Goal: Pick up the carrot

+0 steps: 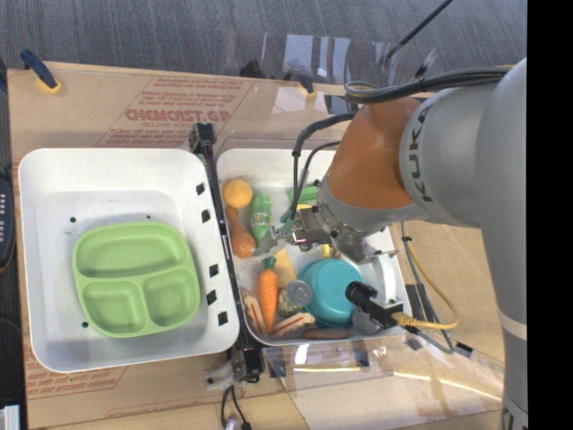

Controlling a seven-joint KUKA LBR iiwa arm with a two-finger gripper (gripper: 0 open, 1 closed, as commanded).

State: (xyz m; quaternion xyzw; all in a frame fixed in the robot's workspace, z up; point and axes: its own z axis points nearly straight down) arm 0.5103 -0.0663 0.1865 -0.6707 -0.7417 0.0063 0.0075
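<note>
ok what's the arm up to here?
The KUKA arm reaches in over the right bin, which holds a clutter of toys: the carrot near the front, a teal pot beside it, a green bottle and an orange ball. The gripper hangs over the bin's middle, behind the carrot, which lies untouched. The left bin holds a green divided plate.

I see glossy white plastic bins (pixel 36 267), a smooth matt green plastic tray (pixel 134 280), brown printed cardboard on the counter (pixel 170 110), a shiny teal plastic pot (pixel 327 289), a smooth orange plastic carrot (pixel 268 291), a satin grey arm (pixel 466 141)
</note>
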